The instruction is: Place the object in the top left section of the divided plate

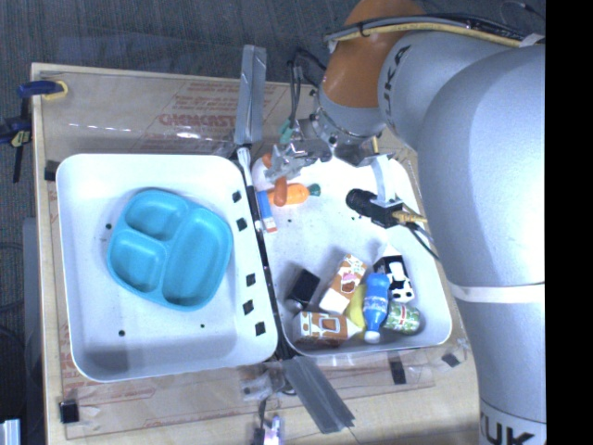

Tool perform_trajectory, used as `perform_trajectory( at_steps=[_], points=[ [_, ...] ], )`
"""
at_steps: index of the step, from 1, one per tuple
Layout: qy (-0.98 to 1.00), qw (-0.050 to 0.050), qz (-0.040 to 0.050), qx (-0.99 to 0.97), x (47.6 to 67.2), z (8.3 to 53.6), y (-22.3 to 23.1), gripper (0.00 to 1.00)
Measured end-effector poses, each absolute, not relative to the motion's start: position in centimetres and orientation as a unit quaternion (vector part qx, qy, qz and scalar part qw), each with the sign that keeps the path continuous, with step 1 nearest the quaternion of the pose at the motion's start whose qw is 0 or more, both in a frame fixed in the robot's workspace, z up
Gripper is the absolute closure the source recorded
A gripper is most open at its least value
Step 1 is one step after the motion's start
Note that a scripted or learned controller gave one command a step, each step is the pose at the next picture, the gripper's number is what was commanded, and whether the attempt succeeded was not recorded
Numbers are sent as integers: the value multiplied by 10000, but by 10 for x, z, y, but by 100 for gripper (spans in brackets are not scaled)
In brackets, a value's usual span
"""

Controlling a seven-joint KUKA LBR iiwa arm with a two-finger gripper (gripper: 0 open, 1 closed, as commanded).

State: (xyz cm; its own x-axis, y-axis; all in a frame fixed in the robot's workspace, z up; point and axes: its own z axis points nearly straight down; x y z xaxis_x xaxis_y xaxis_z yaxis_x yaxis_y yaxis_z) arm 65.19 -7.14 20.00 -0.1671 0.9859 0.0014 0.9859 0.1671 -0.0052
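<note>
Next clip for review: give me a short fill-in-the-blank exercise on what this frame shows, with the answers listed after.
1. The divided plate is ____ in colour.
2. The plate lies in the ____ bin.
3. The gripper hangs over the ____ bin, near the divider.
4. The toy carrot just below the gripper is ____ in colour.

Answers: blue; left; right; orange

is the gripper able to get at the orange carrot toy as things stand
Probably yes: the gripper hangs right above the orange carrot toy in the right bin, with bare floor beside it; the bin's left wall lies close.
</note>
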Motion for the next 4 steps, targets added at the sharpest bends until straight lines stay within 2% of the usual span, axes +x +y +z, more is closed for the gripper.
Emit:
perform_trajectory(
  at_steps=[1,2,3,4],
  points=[
    [-8277,17,13,-5611,592,193,-26,100],
    [-8166,7,10,-5772,593,191,57,100],
    [-8163,5,9,-5777,594,192,56,0],
    [-8198,14,13,-5727,520,191,59,0]
  ],
)
